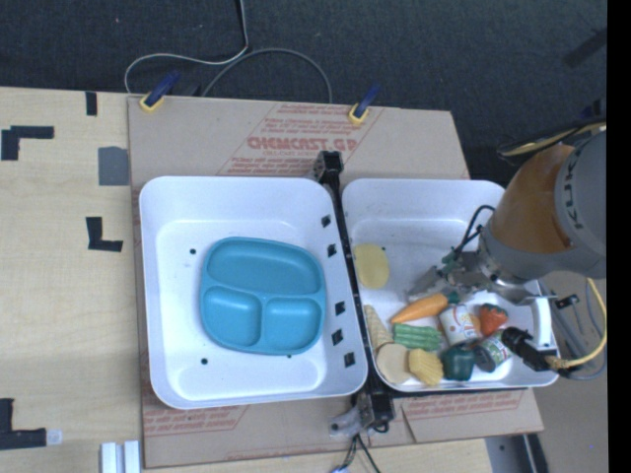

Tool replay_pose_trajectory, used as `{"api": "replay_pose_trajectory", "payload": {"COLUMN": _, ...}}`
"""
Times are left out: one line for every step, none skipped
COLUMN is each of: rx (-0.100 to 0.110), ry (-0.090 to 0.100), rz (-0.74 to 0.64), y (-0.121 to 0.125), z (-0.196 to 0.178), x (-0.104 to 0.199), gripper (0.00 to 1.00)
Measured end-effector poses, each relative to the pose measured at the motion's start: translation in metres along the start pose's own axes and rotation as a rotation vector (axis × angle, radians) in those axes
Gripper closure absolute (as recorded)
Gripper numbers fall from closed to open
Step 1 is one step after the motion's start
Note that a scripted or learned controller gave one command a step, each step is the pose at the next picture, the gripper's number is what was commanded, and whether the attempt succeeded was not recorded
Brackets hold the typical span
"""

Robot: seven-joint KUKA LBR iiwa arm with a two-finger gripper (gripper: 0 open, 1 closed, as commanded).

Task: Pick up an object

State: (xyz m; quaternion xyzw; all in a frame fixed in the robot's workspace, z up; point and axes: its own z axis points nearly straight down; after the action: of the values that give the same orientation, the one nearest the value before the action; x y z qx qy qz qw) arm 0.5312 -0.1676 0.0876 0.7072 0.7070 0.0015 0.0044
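Note:
My gripper [437,280] is low in the right bin [414,200], coming in from the right under the grey and orange arm. It hangs just above the orange carrot [419,309] and to the right of a pale yellow disc [372,264]. Nothing can be seen held in it. Crowded along the bin's front are a small white and red can [458,323], a red piece [492,316], a green piece [416,335], a yellow piece [426,367], a dark green piece [458,364] and a round tan biscuit [393,363].
The left bin [163,264] holds a blue divided plate [263,296]. A ridged beige piece [376,325] lies by the divider between the bins. Bare white floor shows at the back of the right bin.

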Motion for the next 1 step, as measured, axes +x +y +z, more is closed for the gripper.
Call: {"api": "replay_pose_trajectory", "payload": {"rx": -0.002, "ry": -0.003, "rz": -0.001, "y": -0.0168, "z": -0.0001, "x": 0.0397, "gripper": 0.00}}
